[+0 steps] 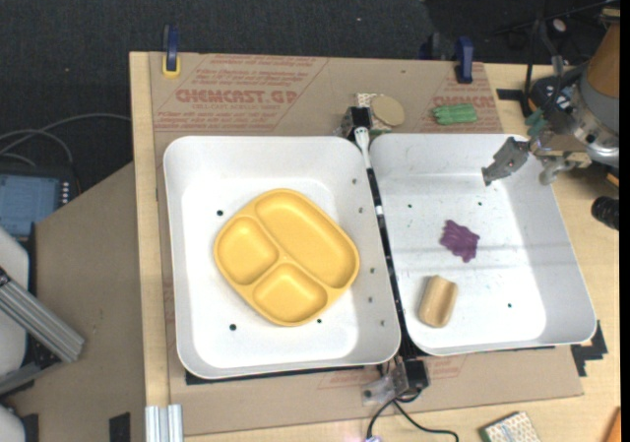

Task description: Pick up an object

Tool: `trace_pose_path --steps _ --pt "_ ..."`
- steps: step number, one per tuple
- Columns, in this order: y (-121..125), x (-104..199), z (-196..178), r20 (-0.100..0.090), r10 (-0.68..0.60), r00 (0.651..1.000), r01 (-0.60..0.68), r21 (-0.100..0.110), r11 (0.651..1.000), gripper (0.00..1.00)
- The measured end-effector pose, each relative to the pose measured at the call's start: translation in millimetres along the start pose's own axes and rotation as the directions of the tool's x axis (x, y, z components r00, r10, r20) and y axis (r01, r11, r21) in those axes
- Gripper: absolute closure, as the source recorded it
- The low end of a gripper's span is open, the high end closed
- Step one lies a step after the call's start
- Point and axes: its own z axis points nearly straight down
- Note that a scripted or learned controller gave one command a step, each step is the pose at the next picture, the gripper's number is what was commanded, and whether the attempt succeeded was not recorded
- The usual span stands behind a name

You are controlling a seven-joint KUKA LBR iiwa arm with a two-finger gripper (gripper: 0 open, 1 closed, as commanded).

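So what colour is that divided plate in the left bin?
Yellow: the divided plate shows plainly in the camera view.

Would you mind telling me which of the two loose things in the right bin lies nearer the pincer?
The purple scrap; the tan cylinder lies farther from the pincer, toward the bin's front edge.

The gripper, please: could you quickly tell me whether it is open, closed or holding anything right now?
Gripper: cannot be told whether open or closed; it hangs over the right bin's far corner, with nothing seen held.
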Motion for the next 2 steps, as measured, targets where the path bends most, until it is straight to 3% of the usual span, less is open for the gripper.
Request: trace_pose_path --steps 1,2 --pt "-27.3 106.3 -14.5 -0.006 -0.011 1.000 0.011 0.002 1.000 0.00" --pt "-88.8 197.8 69.4 -0.005 -0.009 1.000 0.009 0.015 1.000 0.00"
